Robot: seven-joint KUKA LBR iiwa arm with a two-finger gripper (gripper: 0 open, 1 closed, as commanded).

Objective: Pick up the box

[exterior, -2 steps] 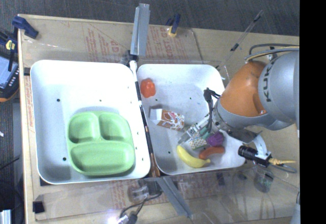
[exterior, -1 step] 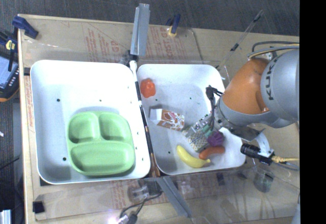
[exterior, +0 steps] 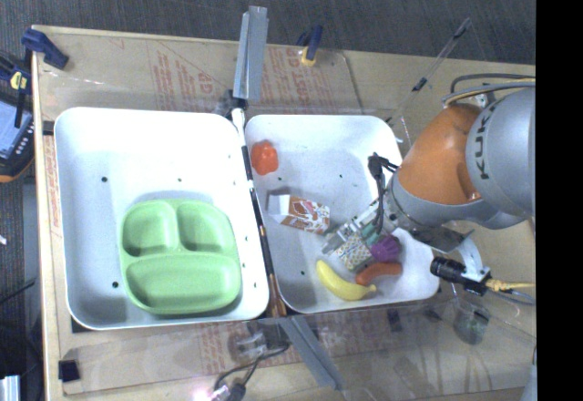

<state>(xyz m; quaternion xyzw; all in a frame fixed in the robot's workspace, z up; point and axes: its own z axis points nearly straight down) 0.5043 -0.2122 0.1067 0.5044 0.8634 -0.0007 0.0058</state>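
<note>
Two white bins sit side by side on the worktop (exterior: pixel 137 71). Left bin (exterior: pixel 82 171) holds a green divided tray (exterior: pixel 180 255). Right bin (exterior: pixel 319 139) holds the box (exterior: pixel 304 216) near its centre, lying flat, plus a tomato (exterior: pixel 264 158), banana (exterior: pixel 344 282) and purple item (exterior: pixel 385 250). The hand (exterior: pixel 360 231) is low just right of the box; its opening cannot be determined.

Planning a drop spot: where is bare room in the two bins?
Left bin: bare floor behind and left of the green tray. Right bin: bare centre-back, right of the orange ball. Crowded front right: box, banana, toys, tool.
</note>
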